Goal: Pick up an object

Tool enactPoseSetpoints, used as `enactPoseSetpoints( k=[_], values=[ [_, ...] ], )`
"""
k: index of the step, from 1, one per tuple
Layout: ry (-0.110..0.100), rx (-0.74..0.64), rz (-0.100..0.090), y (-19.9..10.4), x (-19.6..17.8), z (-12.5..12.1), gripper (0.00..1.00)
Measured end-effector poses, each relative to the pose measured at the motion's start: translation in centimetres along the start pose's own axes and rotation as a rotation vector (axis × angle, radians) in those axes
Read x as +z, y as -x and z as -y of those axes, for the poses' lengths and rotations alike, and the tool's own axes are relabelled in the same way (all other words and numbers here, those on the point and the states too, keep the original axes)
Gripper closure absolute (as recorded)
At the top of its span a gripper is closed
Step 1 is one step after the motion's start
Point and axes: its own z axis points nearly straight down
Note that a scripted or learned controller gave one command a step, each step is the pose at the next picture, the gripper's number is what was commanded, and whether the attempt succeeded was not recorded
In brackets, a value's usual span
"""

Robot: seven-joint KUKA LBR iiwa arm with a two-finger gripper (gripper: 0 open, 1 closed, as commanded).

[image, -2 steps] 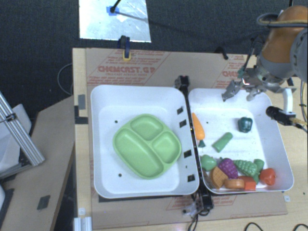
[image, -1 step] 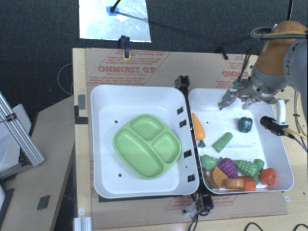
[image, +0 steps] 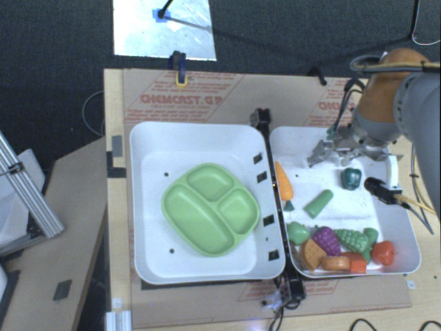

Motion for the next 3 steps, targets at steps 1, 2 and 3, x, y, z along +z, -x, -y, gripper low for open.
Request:
enactPoseSetpoints(
  k=[1,2,3],
  values=[
    [0.002,-0.001,0.000,0.0,0.7,-0.1,0.00],
    [0.006,-0.002,0.000,-0.1,-0.5,-0.2,1.00],
    [0.009,0.001,0.001,0.4,-7.0,-0.2,1.00]
  ],
)
